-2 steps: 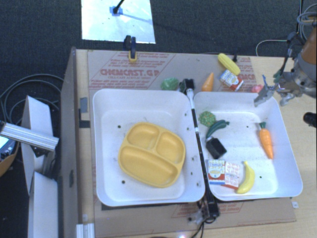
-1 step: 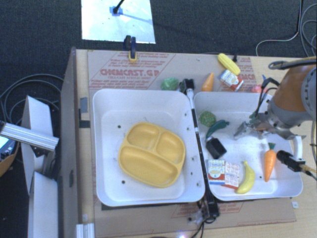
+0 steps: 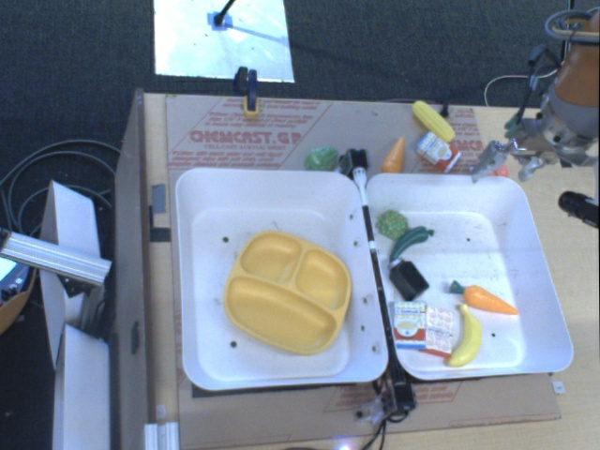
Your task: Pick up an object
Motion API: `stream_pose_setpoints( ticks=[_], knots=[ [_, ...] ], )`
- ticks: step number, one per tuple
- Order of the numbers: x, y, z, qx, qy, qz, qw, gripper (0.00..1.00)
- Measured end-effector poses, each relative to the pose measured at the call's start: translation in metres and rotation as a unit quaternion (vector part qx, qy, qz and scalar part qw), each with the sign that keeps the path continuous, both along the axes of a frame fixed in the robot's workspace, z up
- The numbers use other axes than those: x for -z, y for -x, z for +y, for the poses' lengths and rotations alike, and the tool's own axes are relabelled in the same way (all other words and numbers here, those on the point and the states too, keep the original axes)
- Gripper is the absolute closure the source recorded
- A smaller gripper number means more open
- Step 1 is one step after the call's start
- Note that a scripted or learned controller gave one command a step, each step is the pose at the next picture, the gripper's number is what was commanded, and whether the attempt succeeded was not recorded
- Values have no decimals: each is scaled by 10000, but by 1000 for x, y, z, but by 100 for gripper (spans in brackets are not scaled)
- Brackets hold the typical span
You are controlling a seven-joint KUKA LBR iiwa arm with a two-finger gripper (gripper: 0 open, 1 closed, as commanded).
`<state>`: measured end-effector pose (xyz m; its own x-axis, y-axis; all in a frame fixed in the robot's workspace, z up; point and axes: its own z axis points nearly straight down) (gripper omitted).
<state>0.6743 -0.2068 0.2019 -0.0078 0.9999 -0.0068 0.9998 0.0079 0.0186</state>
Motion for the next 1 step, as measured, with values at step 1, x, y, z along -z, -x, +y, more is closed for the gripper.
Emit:
stream_pose_setpoints(
  ticks=[1],
  knots=[
    [54,68,52,25,-51,126,9999,0]
  ],
)
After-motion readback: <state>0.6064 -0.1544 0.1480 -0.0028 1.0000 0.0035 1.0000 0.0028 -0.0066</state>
